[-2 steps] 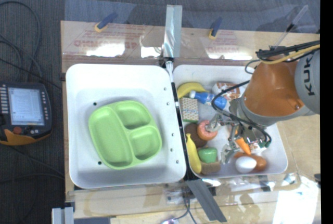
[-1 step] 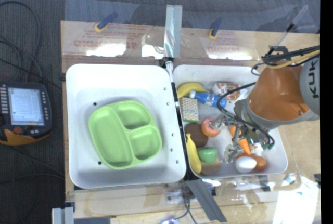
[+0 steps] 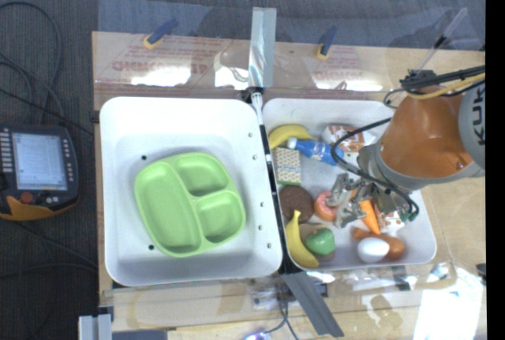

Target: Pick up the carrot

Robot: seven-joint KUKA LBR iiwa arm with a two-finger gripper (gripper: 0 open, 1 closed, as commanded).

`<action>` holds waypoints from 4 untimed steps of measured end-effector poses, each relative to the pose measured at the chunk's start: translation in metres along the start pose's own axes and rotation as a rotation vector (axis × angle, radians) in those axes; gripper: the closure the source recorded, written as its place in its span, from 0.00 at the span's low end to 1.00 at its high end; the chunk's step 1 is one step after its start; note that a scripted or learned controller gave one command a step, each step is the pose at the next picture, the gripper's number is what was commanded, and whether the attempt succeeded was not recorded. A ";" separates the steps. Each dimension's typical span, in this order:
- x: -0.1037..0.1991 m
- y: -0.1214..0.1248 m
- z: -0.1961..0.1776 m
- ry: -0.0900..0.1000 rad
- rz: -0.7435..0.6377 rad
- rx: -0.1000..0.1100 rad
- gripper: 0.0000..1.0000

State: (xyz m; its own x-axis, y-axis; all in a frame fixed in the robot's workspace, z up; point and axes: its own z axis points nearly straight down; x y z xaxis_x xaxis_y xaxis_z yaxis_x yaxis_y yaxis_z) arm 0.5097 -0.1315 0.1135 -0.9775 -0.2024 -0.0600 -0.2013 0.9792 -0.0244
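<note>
Currently the arm (image 3: 426, 137) is down inside the right bin (image 3: 426, 248), orange band over the bin's upper right part. Jaws (image 3: 353, 203) sit low among the toy food; the carrot (image 3: 369, 215) is right at them, tilted, orange body poking out below the metal fingertips. Cannot tell how far the jaws are open or whether the carrot is actually between the fingers, too cluttered there.

Relative to the carrot:
- pink-orange donut (image 3: 324, 207) just left of it
- brown cookie (image 3: 297, 199) further left
- banana (image 3: 296, 240) lower left, along the bin's left wall, with a green pepper (image 3: 319, 240) touching it
- white egg (image 3: 372, 249) just below, with an orange piece (image 3: 394, 247) beside it
- second banana (image 3: 286, 135) and a blue bottle (image 3: 319, 149) well above left
- checkered block (image 3: 287, 166) up left, under that banana

Left bin (image 3: 126, 133) holds a green divided plate (image 3: 189, 203), well apart from the carrot. Teach pendant (image 3: 35, 169) lies off the bench (image 3: 118, 62), far left.
</note>
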 end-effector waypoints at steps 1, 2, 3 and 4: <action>-0.086 0.071 -0.128 0.044 -0.049 -0.024 1.00; -0.096 0.002 -0.204 0.049 -0.220 -0.028 1.00; -0.062 -0.065 -0.178 0.053 -0.427 -0.037 1.00; -0.063 -0.064 -0.179 0.051 -0.429 -0.038 0.00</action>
State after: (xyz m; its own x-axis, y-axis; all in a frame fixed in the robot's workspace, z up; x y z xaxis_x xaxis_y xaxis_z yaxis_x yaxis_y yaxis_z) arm 0.5726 -0.1795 0.2975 -0.8065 -0.5912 -0.0027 -0.5912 0.8065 0.0001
